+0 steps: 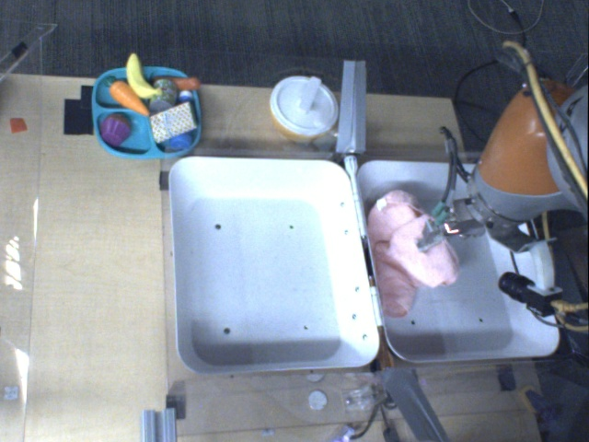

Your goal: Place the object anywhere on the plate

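A pale wooden bench (83, 274) is lying under the camera with dark carpet beyond its far edge, and two shallow white bins are sitting on it side by side. The left bin (267, 265) is showing bare white floor with a few small dark holes. The right bin (479, 325) is holding a pink plush toy (405, 251), a soft lumpy thing sprawling against that bin's left wall, beside the divider between the bins. The grey arm, with its orange band (520, 150) bulging at the right, is reaching in over the right bin, and its gripper (440, 233) is hanging at the toy's upper right part, overlapping the pink fabric; how its claw is standing, spread or pressed together, I cannot tell at this size, nor whether it is touching the plush. Beyond the bins, at the bench's far edge, a round white plate with a yellow rim (304, 107) is sitting just above the left bin's far right corner, well apart from the toy. Further left a blue divided tray (145, 110) is carrying toy food: a banana, a carrot, something purple and a speckled block.
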You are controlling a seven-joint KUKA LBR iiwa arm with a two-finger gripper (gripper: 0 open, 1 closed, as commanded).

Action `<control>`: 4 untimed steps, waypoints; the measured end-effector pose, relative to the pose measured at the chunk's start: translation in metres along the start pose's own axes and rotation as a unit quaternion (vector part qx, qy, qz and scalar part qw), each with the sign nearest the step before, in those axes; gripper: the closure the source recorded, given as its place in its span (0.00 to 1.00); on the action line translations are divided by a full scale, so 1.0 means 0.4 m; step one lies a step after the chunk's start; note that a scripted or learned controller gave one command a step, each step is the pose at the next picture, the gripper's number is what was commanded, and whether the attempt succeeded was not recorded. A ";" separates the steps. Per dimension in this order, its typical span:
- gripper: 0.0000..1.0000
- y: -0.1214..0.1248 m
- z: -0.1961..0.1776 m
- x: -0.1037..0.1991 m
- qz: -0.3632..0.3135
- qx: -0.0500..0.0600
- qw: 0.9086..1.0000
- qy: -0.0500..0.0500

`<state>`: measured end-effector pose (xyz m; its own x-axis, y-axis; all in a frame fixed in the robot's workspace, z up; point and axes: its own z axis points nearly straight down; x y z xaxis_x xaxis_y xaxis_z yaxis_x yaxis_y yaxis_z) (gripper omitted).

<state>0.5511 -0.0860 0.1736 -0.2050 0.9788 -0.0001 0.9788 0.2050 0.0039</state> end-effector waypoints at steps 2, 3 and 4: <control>1.00 0.029 -0.138 0.125 -0.204 0.001 0.979 0.000; 1.00 0.074 -0.156 0.231 -0.396 0.000 0.918 0.000; 1.00 0.113 -0.153 0.328 -0.570 -0.002 0.822 -0.001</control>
<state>0.5681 0.0515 0.2350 -0.9886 0.1505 -0.0066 0.1505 0.9886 0.0030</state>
